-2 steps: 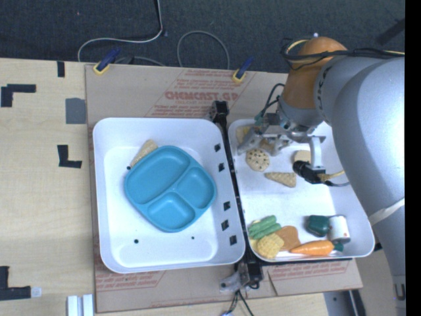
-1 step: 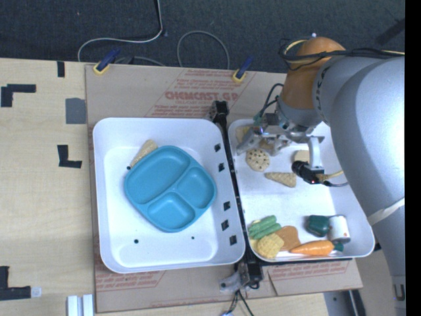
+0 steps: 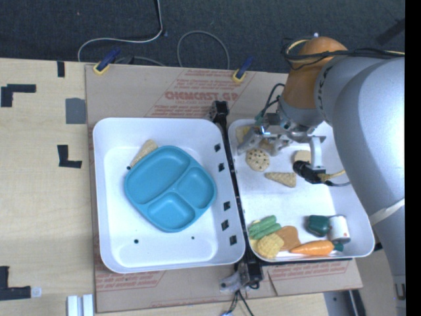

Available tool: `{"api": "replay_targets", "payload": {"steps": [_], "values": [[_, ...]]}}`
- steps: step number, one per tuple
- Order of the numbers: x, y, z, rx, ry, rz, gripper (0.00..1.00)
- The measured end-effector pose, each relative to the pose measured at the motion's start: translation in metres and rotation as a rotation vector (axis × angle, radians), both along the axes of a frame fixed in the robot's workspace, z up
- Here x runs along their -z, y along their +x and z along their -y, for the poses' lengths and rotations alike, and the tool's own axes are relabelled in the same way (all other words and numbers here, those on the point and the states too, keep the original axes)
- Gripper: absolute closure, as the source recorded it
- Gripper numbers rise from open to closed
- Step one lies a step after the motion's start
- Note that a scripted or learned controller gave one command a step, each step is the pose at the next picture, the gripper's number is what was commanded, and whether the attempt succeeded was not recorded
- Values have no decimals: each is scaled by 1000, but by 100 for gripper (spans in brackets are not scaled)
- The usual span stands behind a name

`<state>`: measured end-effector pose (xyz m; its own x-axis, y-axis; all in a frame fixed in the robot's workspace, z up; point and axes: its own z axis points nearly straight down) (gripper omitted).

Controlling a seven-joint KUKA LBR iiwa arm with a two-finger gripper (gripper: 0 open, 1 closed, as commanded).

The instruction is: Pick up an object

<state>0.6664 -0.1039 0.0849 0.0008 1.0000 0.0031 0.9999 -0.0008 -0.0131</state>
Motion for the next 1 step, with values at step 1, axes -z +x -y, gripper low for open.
{"api": "replay_targets", "payload": {"steps": [1], "values": [[0,0,-2,1,-4,1,0]]}}
